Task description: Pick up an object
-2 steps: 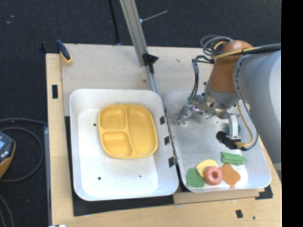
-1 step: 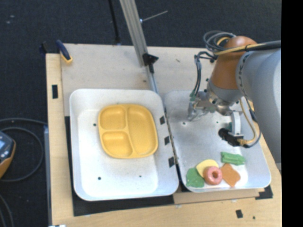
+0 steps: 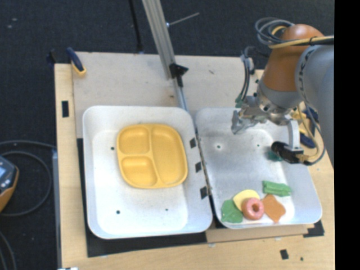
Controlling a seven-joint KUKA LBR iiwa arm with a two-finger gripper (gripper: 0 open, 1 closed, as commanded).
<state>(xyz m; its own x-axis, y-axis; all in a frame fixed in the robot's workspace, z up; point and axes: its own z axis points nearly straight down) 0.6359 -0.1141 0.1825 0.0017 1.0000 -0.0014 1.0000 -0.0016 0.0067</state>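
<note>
The grey two-finger gripper (image 3: 243,124) hovers at the far end of the right white bin (image 3: 225,162), finger state impossible to tell; the pink ring-shaped toy doughnut (image 3: 253,208) lies well toward the bin's near edge.

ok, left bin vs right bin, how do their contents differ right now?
The left bin holds one large yellow divided tray, lying flat near its middle. The right bin holds a cluster of small items in mixed colours, bunched at its near edge: a pink ring, an orange piece, a yellow piece and two green pieces. The gripper hangs over the right bin's far end, away from the cluster. Both bins are shallow and white.
</note>
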